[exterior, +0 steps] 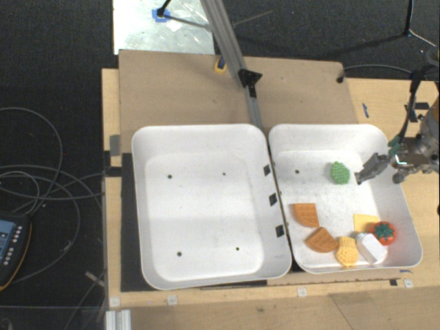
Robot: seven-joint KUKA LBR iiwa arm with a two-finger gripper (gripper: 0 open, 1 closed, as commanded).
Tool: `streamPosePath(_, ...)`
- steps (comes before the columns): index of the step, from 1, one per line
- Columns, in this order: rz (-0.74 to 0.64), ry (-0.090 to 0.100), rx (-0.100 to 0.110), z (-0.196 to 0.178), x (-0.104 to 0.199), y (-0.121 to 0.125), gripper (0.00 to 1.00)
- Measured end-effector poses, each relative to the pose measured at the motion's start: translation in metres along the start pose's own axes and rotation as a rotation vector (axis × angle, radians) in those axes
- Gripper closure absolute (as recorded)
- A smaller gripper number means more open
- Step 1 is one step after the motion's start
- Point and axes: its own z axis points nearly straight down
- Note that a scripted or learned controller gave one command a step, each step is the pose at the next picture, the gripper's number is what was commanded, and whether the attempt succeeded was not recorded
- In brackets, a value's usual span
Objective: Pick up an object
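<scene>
The right bin (323, 137) holds several small toys. A green bumpy ball (339, 172) lies alone near its middle. Along the front sit an orange wedge (306, 214), a brown waffle piece (320, 240), a yellow honeycomb piece (347, 253), a white block (371, 248), a yellow wedge (365, 221) and a red tomato-like toy (385, 233). My gripper (380, 177) hangs over the bin's right side, just right of the green ball. It is open, and nothing is between its fingers.
The left bin (199, 137) stands beside the right one, with black clips (273, 199) along the shared rim. A grey pole (230, 43) slants in over the brown board from the back. Cables (41, 177) lie on the floor to the left.
</scene>
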Motion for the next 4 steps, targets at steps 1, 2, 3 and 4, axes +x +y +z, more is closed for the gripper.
streamPosePath(1,0.001,-0.001,-0.004,-0.002,0.000,0.001,0.00)
streamPosePath(2,0.003,0.000,0.001,0.042,-0.002,0.007,0.00)
streamPosePath(3,0.004,0.000,0.003,0.104,-0.003,0.002,0.00)
streamPosePath(4,0.003,0.001,0.002,0.165,-0.001,0.008,0.00)
